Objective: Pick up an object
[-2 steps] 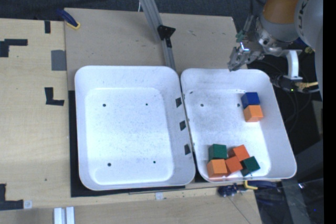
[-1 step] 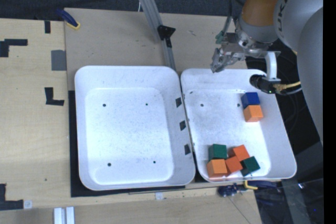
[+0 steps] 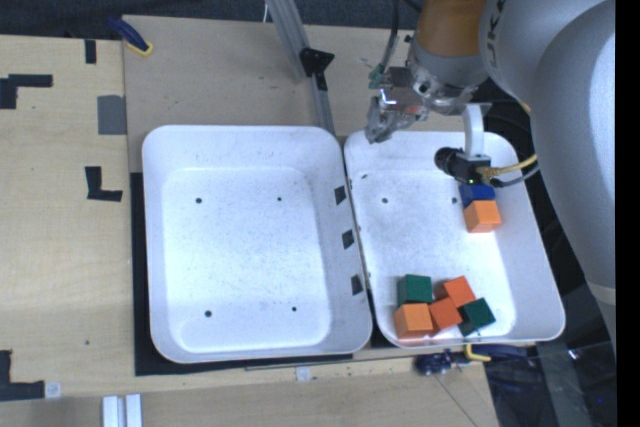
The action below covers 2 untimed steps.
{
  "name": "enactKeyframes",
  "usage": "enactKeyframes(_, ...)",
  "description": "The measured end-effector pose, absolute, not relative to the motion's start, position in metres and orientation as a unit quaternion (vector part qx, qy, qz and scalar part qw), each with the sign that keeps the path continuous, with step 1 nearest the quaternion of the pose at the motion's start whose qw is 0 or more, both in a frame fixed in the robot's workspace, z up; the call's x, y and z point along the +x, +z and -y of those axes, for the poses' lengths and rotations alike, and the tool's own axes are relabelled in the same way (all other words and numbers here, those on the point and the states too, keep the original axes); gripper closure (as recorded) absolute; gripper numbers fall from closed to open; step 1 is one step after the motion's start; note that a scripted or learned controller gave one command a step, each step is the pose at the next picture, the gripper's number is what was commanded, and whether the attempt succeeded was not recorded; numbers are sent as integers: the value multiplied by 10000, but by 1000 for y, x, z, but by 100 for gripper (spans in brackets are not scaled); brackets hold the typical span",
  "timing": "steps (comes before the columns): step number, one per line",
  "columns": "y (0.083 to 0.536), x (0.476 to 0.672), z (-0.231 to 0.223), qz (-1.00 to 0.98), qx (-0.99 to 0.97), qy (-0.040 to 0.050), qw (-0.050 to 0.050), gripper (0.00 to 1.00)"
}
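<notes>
A cluster of small foam-like cubes sits in the near end of the right shallow white plastic bin [image 3: 520,245]: a dark green cube [image 3: 414,289], an orange cube [image 3: 459,292] beside it, a larger orange cube [image 3: 413,319] at the front, a red-orange cube [image 3: 445,315] touching it, and a second dark green cube [image 3: 477,315] at the right of the group. Farther back along the bin's right side lies another orange cube [image 3: 482,216] with a small blue cube [image 3: 479,196] just behind it, touching.

The two-finger gripper [image 3: 382,128] hangs over the far left corner of the right bin, well apart from every cube; nothing is between its fingers, and whether they are spread or closed cannot be told.

The left shallow white plastic bin [image 3: 165,245] adjoins the right one along their long rims. Most of the right bin's floor between the two cube groups is bare.
</notes>
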<state>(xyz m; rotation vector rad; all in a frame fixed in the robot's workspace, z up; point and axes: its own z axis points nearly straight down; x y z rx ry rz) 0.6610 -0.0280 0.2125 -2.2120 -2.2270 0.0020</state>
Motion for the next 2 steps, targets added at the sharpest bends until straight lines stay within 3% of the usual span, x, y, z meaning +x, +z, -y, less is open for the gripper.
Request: enactKeyframes(2,231,660,-84,7098,-7044,-10,4,100)
